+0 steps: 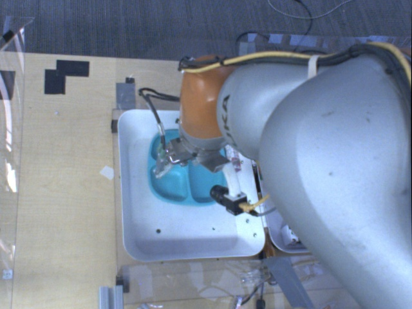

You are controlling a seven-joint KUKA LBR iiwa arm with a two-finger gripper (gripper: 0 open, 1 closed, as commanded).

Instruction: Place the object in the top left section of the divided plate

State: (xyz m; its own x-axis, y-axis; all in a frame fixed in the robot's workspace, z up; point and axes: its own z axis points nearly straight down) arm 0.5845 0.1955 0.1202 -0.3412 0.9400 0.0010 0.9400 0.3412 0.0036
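Observation:
A blue divided plate (172,187) lies in the upper middle of the left white bin (187,242). A ridge separates its lower left section from its lower right section (203,195). My gripper (163,163) reaches down over the upper left part of the plate, close to its surface. The grey arm with its orange band (199,105) hides the plate's top and right side. I cannot make out any object at the gripper or in the plate sections that I can see.
The right bin (283,238) peeks out beneath the arm. A black cable (151,105) loops over the left bin's top edge. Black tape marks (64,76) lie on the wooden bench at the upper left. A grey bracket (125,95) stands at the bin's top left corner.

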